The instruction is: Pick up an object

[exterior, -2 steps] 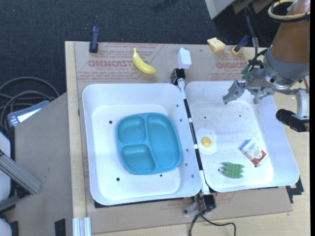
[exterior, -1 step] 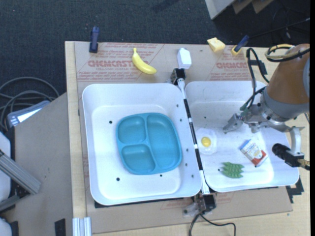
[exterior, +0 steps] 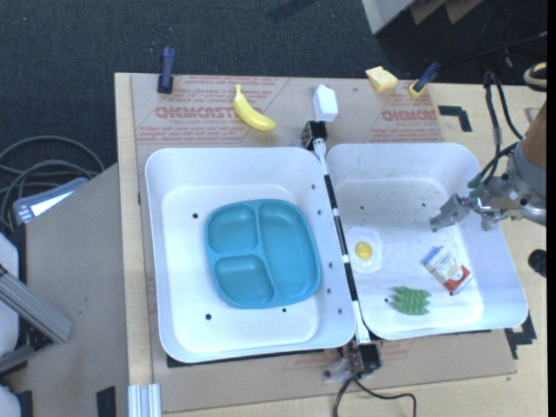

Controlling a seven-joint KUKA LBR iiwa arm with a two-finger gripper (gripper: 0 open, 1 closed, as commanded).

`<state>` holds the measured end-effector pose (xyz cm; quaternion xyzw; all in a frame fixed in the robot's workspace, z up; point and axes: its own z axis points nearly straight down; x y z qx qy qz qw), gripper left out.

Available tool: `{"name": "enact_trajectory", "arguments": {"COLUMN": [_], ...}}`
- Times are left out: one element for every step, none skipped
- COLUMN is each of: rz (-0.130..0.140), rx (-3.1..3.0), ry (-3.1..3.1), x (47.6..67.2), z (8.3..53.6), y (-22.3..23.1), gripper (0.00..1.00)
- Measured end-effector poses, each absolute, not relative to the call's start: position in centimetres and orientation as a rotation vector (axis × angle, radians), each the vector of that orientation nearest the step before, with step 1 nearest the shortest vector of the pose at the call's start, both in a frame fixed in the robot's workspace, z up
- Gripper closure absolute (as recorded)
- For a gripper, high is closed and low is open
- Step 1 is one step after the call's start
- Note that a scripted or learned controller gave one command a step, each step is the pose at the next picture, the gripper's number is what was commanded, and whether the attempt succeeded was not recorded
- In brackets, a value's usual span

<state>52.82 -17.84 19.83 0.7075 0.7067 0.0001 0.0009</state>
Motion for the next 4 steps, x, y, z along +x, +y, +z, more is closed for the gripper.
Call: {"name": "enact_trajectory", "arguments": {"rz": [-0.001, 0.000, 0.001, 0.002], "rx": [2.224, 2.225, 2.224, 2.219], "ry": [2.220, 2.224, 2.221, 2.223], "x": [50.1, 48.8, 48.9, 56.6], "z": [11.4, 8.4, 9.4, 8.9], "y": [-20.7, -21.5, -21.6, -14.0], "gripper": [0.00, 0.00, 1.00, 1.00]}}
